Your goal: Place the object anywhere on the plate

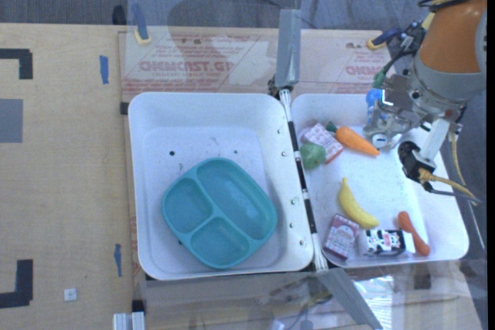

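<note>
Several toys crowd the right bin [456,239], so the gripper [380,127], whose grip I cannot tell, hovering by the carrot [357,140], may miss it, far from the plate [219,212].

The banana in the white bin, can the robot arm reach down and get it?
Probably yes. The banana lies flat in the right bin with bare floor around it and nothing on top. The gripper hangs over that bin, near the carrot.

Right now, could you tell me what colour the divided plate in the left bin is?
The plate is teal, a blue-green, seen clearly in the camera view.
</note>
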Controlling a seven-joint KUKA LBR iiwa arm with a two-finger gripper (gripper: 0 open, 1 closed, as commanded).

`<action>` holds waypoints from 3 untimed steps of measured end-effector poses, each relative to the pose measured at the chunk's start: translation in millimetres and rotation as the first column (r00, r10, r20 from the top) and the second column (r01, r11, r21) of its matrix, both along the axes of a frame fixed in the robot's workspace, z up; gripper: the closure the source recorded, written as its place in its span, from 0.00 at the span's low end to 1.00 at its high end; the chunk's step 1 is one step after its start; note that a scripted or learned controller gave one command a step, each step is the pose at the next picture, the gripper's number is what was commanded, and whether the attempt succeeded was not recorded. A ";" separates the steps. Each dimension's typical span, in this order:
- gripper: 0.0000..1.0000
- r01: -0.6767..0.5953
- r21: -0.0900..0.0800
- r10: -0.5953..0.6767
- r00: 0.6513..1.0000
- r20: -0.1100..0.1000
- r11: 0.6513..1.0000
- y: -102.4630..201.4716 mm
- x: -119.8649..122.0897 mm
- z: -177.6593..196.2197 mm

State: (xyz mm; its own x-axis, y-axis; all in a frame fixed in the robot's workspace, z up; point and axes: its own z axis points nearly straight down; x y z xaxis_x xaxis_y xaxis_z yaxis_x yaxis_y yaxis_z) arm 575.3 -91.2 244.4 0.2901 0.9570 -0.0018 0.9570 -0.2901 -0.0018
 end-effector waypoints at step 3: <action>1.00 -0.513 0.000 0.513 0.859 0.005 0.859 152.3 11.7 74.3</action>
State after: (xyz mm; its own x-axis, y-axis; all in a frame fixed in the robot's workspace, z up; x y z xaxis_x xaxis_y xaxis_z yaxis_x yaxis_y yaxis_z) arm 587.0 61.1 318.7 -0.2414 0.9704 -0.0006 0.9704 0.2414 0.0030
